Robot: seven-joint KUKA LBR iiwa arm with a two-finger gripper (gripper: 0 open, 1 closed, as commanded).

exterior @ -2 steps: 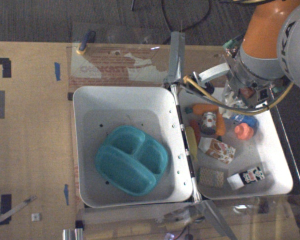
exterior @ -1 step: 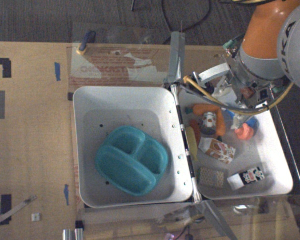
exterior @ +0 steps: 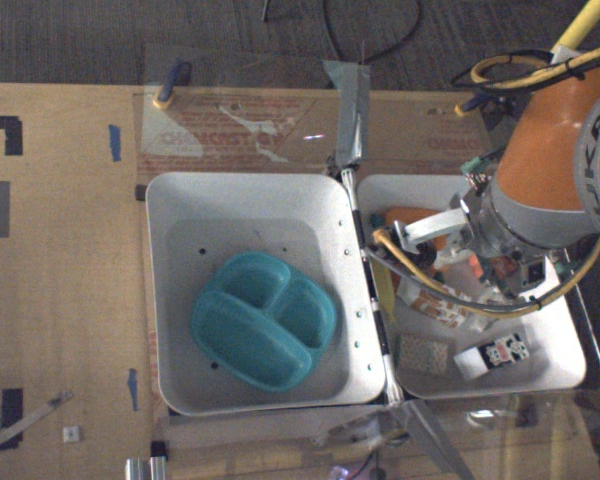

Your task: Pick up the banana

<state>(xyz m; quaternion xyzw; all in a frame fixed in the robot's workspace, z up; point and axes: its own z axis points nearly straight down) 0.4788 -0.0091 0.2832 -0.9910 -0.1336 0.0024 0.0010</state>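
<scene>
The cardboard-covered bench bears two white bins. The grey and orange arm reaches in from the right over the right bin, and its gripper hangs low among the clutter there; whether it is apart or together cannot be told. The left bin holds a teal divided plate. The banana appears as a yellow strip against the right bin's left wall, its long axis running far to near. A small white box lies near the right bin's near wall.
</scene>
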